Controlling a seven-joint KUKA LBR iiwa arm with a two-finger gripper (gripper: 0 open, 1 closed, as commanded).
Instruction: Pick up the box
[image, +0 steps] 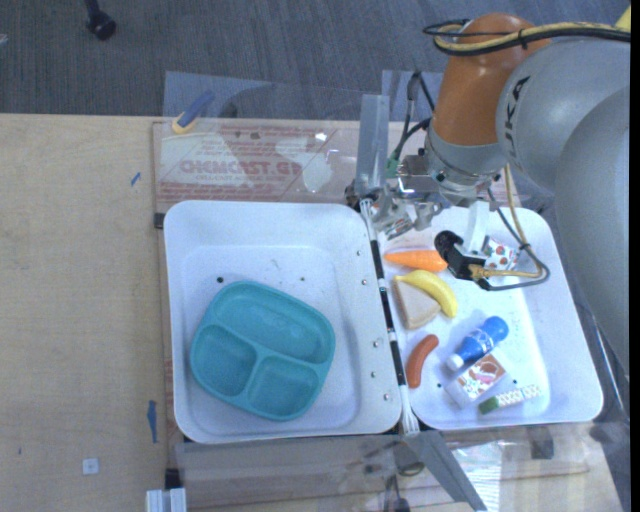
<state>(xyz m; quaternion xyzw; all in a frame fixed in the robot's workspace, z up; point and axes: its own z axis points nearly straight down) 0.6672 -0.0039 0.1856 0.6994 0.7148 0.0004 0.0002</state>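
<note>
Your gripper (400, 213) sits at the far left corner of the right bin (575, 330), low over the divider beside the left bin (200, 225), and I cannot tell from this slant whether it is parted or closed. The box (478, 379) you want lies well apart from it, near the front of that same bin, tilted, with the blue bottle (480, 341) touching its upper edge and a small green packet (512, 398) just beside it. Watch the crowding: a descent slightly off could catch the bottle instead, or nudge the box under it. The carrot (416, 259), banana (432, 290) and sausage (421, 359) lie along the likely path, so a low sweep might drag them
</note>
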